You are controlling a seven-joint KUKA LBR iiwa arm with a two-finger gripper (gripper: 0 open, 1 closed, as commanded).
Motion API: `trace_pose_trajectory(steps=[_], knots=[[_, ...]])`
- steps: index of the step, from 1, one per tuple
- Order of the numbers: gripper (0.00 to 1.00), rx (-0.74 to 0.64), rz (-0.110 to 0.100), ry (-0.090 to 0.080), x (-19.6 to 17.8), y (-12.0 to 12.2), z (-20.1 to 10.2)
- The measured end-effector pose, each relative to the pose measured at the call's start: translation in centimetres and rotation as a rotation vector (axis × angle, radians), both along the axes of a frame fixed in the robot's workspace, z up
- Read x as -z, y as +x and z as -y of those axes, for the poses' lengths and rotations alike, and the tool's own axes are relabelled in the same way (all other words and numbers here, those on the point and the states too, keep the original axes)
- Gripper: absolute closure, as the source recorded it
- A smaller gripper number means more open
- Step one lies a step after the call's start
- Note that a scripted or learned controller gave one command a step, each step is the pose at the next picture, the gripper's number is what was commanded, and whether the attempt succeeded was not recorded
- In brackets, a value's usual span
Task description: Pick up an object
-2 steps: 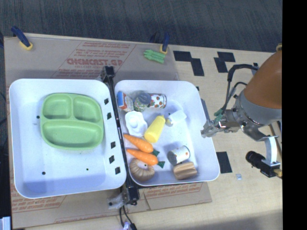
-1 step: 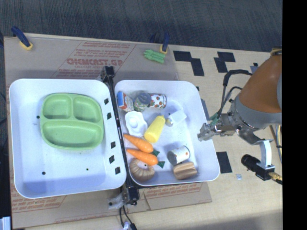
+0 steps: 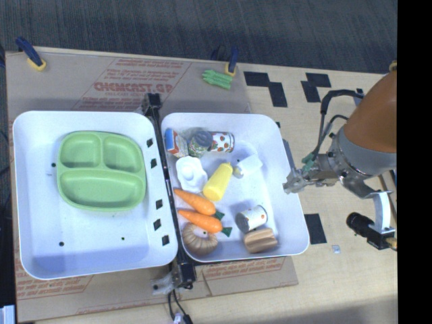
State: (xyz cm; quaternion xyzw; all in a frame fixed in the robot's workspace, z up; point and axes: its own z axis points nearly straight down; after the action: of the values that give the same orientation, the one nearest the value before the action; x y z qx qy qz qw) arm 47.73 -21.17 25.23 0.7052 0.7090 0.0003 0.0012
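lying diagonal, yellow bottle [image 3: 218, 182], cap [image 3: 237, 171] upper-right.

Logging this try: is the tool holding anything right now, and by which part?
Nothing is held. The tool hangs outside the right bin, beside its right wall, with nothing between its tips.

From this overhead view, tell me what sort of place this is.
Probably a robotics lab bench for grasping trials: clamped cardboard under two white bins, toy food such as plastic carrots, and the KUKA arm alongside.

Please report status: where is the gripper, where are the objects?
Gripper outside right bin, nothing between fingers. Yellow bottle, carrots inside bin. Path unobstructed.
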Motion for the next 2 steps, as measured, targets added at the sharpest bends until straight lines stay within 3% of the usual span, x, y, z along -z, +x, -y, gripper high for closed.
trace_pose_trajectory(steps=[1, 2], knots=[[1.0, -0.002, -0.005, 0.001, 2.5, -0.1, -0.1], [1.0, 0.0, 0.0, 0.0, -0.3, 0.1, 0.0]])
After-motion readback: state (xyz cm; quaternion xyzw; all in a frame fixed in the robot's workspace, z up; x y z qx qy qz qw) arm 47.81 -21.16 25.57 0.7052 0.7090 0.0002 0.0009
